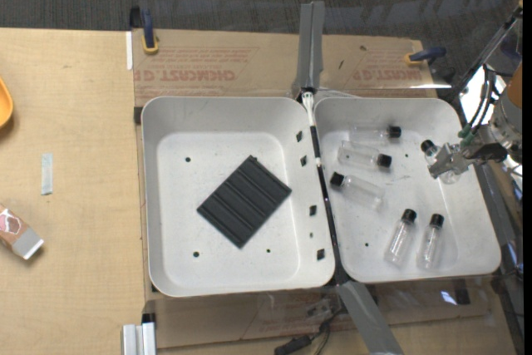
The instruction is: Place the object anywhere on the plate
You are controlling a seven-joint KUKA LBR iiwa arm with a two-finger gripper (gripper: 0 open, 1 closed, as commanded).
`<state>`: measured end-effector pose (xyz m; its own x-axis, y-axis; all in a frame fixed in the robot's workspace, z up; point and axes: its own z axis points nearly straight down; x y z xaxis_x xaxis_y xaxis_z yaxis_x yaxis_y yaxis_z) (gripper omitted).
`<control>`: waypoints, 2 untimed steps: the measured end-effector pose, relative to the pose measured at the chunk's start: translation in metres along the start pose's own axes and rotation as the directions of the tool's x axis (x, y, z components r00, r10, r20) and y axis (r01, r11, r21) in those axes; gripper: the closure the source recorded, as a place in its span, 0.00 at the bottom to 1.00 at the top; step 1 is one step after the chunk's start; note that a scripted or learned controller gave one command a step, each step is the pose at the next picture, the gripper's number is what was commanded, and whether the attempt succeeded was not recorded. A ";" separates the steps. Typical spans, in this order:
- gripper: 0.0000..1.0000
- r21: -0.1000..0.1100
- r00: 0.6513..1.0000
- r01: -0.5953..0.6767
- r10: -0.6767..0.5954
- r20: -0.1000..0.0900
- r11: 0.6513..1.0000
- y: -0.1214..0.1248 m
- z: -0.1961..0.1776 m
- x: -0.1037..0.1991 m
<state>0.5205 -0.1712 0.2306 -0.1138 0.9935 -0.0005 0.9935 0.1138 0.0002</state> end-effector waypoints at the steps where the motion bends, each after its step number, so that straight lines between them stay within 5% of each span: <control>1: 1.00 0.002 0.965 0.263 -0.263 -0.001 0.965 0.014 0.034 0.079; 2: 1.00 0.001 0.948 0.319 -0.319 0.000 0.948 0.066 -0.019 0.138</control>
<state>0.5707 -0.0263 0.2501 -0.4251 0.9051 -0.0006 0.9051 0.4251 -0.0011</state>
